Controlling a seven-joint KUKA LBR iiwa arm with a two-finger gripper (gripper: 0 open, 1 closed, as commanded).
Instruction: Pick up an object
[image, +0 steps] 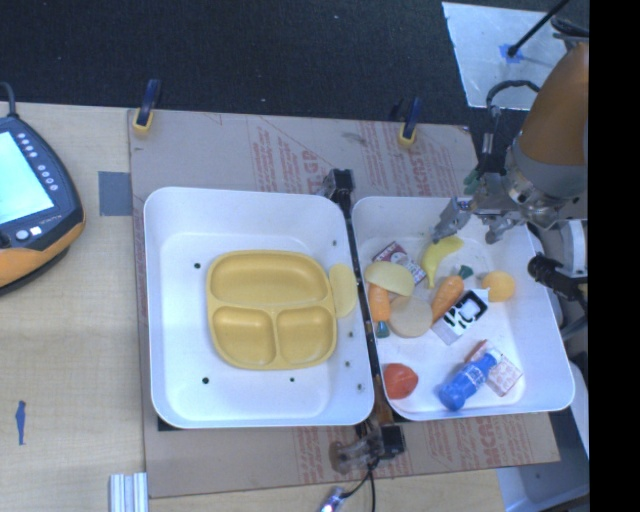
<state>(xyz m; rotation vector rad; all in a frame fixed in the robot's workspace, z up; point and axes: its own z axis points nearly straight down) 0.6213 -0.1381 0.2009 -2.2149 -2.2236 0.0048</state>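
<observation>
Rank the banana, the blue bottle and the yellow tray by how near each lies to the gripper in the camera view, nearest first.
Measured from the gripper at the right bin's far edge:
1. Banana, right bin, just below the gripper.
2. Blue bottle, right bin, near corner.
3. Yellow tray, in the left bin, across the divider.
</observation>
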